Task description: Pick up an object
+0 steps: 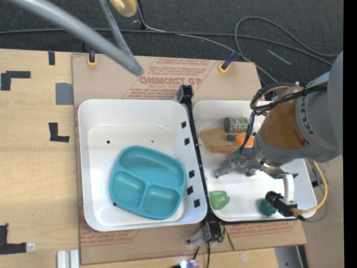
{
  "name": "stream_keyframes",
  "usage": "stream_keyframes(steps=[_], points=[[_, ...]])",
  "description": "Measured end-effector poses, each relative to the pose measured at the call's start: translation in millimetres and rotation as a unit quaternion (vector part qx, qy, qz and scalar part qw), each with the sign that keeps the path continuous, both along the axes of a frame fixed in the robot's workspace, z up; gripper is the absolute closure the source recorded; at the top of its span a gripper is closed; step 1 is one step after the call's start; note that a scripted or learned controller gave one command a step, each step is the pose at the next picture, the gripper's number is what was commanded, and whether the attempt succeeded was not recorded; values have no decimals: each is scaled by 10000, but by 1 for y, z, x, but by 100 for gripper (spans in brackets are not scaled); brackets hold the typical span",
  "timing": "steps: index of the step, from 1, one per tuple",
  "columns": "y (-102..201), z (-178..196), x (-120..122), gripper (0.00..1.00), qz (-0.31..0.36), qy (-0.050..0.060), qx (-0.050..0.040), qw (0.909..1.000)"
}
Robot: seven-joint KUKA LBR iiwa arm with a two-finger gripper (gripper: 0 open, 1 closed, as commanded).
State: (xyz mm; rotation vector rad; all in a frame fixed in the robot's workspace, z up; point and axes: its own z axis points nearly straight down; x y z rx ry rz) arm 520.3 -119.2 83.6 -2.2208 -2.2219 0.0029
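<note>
My gripper (234,170) hangs low in the right bin (304,205), near its middle. Its two grey fingers (222,170) are spread apart, open, with only white bin floor between them. Just behind the gripper lie a flat tan piece (215,140) and an orange piece (244,140), partly under the wrist. A small green-labelled can (236,125) lies on its side further back. A light green object (218,199) rests at the front left corner of that bin. A dark teal object (268,207) sits at the front right.
The left bin (92,149) holds a teal divided plate (147,181). A black clip divider (189,144) runs between the two bins. Cables (312,205) trail along the right bin's front right edge. The bins stand on a cardboard sheet (167,74).
</note>
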Motion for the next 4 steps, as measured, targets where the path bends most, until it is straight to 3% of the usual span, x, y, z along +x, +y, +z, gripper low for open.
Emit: stream_keyframes(steps=[1,4], points=[[0,12,1,100,1,-14,-6,10000],[-2,156,-9,100,3,-27,0,10000]])
